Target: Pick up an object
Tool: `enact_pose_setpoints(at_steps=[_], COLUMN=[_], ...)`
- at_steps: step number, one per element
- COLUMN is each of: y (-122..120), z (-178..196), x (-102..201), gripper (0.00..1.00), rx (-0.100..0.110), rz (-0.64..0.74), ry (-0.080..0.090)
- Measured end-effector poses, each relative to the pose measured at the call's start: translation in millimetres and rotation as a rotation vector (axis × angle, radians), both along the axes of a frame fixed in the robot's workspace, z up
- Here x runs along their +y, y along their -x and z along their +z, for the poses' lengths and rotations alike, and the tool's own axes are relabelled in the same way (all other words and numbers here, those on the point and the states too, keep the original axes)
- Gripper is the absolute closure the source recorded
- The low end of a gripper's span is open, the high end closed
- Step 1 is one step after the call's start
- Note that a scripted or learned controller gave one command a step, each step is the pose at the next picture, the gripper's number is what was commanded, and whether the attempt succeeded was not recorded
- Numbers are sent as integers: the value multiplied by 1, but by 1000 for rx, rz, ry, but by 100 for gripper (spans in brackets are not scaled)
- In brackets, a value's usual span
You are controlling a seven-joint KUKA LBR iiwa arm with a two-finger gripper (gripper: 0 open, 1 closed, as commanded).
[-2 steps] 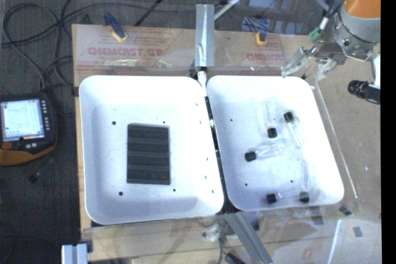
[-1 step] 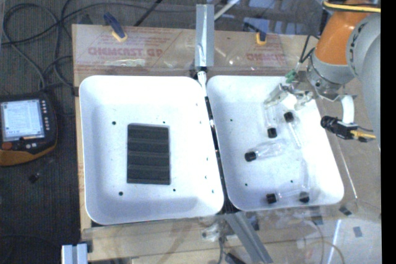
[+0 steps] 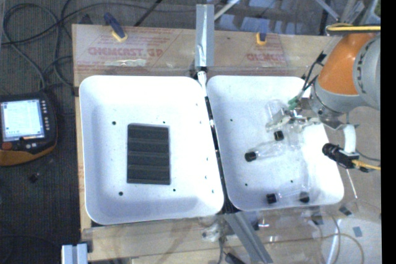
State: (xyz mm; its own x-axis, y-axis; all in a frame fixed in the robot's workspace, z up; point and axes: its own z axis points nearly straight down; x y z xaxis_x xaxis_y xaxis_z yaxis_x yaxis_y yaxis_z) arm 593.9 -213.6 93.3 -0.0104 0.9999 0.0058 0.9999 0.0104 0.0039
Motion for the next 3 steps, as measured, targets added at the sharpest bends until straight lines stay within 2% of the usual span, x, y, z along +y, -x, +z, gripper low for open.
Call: enact_pose_setpoints(at_steps=[1, 2, 3], y=[1, -3, -48], z=[7, 104, 146], x=[0, 48, 127], gripper=[100, 100, 100], rx=[3, 6, 6], rz=[-1, -51, -45], ry=[1, 6, 6])
